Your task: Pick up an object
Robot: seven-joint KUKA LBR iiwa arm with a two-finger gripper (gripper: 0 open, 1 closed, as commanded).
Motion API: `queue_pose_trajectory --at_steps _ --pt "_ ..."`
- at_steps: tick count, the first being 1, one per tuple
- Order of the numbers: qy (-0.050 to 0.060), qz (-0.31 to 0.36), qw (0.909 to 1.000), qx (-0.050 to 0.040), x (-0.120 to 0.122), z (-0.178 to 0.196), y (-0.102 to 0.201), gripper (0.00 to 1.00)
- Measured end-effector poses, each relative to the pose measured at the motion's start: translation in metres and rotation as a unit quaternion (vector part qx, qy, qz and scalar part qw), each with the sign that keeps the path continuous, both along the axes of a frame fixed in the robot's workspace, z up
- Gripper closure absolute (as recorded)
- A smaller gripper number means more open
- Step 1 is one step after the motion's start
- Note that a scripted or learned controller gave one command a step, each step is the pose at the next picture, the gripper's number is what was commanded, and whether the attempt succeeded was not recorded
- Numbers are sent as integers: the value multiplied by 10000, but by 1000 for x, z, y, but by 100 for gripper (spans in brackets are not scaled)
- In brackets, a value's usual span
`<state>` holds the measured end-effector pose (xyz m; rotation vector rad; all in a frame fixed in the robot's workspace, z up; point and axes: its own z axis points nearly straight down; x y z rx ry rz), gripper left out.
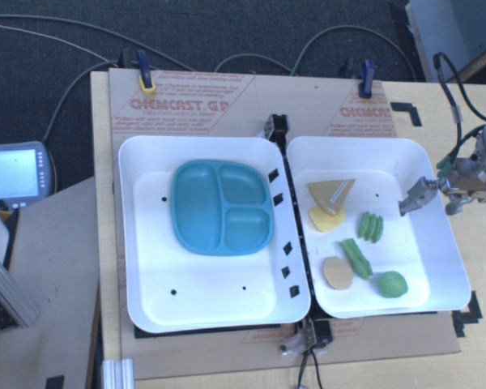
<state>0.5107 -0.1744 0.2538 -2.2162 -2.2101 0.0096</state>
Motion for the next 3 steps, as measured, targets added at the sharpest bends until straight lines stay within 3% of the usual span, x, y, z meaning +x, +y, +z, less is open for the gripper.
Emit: queue_pose_trajectory --at_steps 1,3 --pt "-56 15 10000 -14 2 6 0 0" --pt "-25 14 10000 0 2 -117 -5 0"
